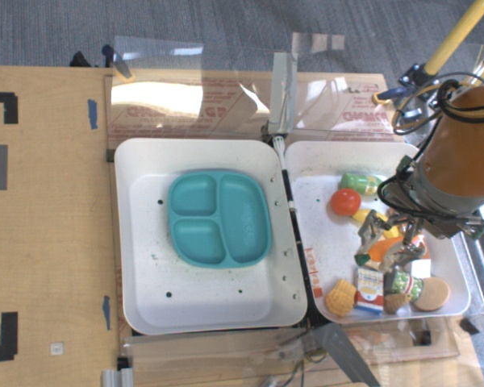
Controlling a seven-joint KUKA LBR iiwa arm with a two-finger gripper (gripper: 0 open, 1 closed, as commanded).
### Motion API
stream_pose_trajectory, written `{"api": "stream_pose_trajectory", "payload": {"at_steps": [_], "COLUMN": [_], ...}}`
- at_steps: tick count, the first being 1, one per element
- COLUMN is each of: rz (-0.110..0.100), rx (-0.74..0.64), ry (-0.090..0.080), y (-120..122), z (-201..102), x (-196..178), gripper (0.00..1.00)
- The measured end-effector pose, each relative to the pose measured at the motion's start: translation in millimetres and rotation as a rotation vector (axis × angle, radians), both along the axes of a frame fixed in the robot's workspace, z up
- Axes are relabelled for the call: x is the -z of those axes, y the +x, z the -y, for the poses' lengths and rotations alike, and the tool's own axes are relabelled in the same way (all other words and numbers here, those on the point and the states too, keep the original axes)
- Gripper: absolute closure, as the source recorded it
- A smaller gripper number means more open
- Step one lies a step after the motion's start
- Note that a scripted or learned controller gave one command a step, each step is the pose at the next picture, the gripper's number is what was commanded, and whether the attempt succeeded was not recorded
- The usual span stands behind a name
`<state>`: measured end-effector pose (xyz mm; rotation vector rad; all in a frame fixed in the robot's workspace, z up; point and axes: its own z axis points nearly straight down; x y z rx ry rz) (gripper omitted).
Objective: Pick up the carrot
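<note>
Orange carrot (385, 249) sits between the spread fingers of the claw (387, 244), gripped.

A teal plate (220, 218) is sitting in a white bin (137, 216) speckled with dark flecks. In the other white bin (306, 185), a red ball (345, 202) is showing beside what is probably the orange carrot (385, 248), a tan round piece (432, 293) and a yellow-brown knobbly toy (340, 297).
</note>
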<state>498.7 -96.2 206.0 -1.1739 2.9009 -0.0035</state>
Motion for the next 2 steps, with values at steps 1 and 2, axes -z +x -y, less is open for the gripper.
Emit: {"api": "stream_pose_trajectory", "payload": {"at_steps": [1,2], "rz": [0.008,-0.003], "rx": [-0.001,-0.408], "ry": [0.001,-0.006], "y": [2.4,-5.1], "z": [-1.7,18.0], "x": [-10.5,-38.4], "gripper": [1.0,1.0]}}
